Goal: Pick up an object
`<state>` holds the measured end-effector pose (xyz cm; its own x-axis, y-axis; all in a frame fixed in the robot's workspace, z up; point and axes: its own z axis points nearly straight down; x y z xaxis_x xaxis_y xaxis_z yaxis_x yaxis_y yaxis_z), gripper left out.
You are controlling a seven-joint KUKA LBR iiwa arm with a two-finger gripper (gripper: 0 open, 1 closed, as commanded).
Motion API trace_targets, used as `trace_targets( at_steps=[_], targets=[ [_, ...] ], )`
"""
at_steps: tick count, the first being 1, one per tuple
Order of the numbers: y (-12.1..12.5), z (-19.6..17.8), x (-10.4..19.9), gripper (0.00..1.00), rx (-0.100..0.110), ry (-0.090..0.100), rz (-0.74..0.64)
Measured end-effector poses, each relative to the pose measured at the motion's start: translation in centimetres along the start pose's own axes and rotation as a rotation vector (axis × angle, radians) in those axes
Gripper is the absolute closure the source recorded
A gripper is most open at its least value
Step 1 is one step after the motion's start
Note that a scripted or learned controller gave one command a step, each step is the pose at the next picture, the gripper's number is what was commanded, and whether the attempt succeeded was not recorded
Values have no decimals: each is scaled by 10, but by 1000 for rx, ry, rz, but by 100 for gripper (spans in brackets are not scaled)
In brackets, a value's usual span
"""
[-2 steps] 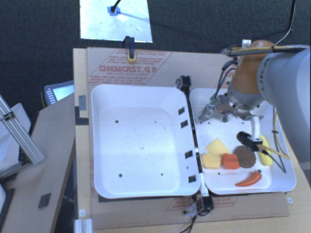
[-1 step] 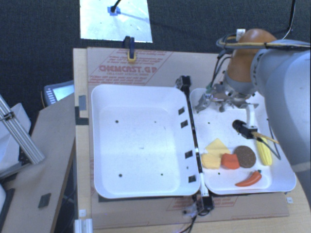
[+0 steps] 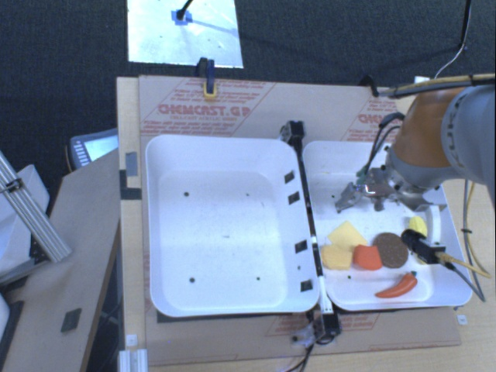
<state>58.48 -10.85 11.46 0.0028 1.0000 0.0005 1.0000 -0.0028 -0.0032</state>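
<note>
Behind the arm [image 3: 434, 138], a yellow piece [image 3: 418, 225] is partly hidden.

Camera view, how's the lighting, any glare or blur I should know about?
Camera view: even, soft light; the white bins look bright, near washed out; strong glare on the silvery sheet at top; the gripper looks slightly soft; the red pepper reads clearly.

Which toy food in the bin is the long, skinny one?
The red-orange chili pepper, lying at the near edge of the right bin. It is long, curved and pointed; the yellow pieces and brown disc beside it are chunky or round.
</note>
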Motion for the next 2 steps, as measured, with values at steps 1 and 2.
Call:
trace_targets(
  at_steps=[1,2],
  targets=[
    [55,31,-15,0,-8,-2,-7],
    [4,-22,-1,0,-6,0,-4]
  ],
)
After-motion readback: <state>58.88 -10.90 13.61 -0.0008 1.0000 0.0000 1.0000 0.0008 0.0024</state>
